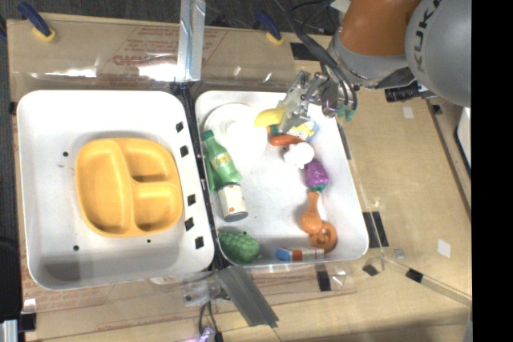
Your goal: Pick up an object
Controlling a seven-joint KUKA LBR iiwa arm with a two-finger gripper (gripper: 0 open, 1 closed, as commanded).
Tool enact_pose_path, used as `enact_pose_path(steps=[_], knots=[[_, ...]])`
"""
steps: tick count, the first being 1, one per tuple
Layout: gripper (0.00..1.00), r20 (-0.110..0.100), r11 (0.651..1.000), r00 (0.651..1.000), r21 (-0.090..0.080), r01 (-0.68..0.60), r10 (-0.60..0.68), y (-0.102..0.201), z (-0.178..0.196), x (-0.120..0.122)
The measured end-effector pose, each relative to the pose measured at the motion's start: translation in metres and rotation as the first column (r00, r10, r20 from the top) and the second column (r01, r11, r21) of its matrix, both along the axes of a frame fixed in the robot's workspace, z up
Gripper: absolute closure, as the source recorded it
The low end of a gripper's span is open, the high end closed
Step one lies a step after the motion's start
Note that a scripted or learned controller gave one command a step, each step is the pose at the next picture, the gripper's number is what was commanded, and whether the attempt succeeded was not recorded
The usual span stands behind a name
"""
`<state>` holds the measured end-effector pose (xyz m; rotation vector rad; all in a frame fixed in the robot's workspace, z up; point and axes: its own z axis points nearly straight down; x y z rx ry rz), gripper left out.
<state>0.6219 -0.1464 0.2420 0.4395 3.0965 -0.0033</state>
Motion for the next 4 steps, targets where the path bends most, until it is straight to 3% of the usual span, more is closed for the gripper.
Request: enact_pose_path(steps=[2, 3, 4], knots=[[1.00, -0.003, 1.000, 1.000, 0.000, -0.012, 0.012, 0.002, 0.016, 0.001], [1.00, -0.007, 0.996, 0.996, 0.001, 0.092, -0.092, -0.048, 0.084, 0.011], [1.00, -0.024, 0.997, 0.996, 0.006, 0.083, -0.083, 0.015, -0.041, 0.003]])
